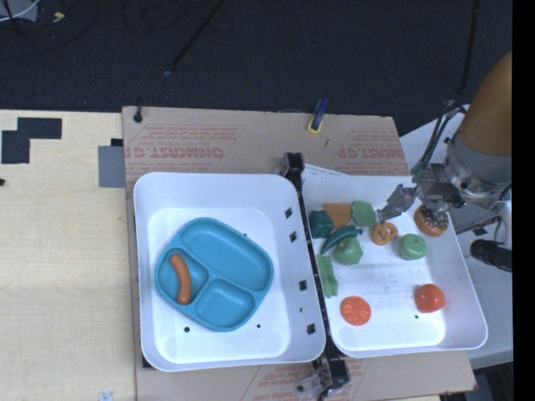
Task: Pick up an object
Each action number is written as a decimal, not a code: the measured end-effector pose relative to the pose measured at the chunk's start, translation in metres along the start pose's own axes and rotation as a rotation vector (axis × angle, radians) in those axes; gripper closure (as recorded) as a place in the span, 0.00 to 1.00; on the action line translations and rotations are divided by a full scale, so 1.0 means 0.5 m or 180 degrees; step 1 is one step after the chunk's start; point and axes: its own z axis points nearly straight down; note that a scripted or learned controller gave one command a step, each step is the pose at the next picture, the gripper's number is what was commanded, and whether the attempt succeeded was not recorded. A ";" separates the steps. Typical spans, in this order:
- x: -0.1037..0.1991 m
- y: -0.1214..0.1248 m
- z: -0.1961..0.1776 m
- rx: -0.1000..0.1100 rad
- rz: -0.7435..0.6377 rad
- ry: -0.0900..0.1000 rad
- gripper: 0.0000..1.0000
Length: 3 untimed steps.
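Note:
My gripper (415, 206) hangs over the far right part of the right bin (468, 324). A brown frosted doughnut (433, 221) sits just under its right side, partly hidden by it. A small orange ring (384, 233) lies just below its left side. In front of the gripper rests a green apple (411, 246). Whether anything is gripped is not visible.
The right bin also holds a red tomato (430, 297), an orange slice (355, 311), a green pepper (348, 250), broccoli (362, 213), teal pieces (321, 222) and a green strip (328, 279). The left bin (155, 324) holds a blue divided plate (238, 261) with a sausage (180, 277).

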 end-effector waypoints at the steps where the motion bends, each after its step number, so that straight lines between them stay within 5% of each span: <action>1: 0.000 0.004 -0.010 -0.0031 -0.0004 -0.0005 0.00; 3: 0.016 -0.014 0.179 -0.0010 -0.0004 0.0001 0.00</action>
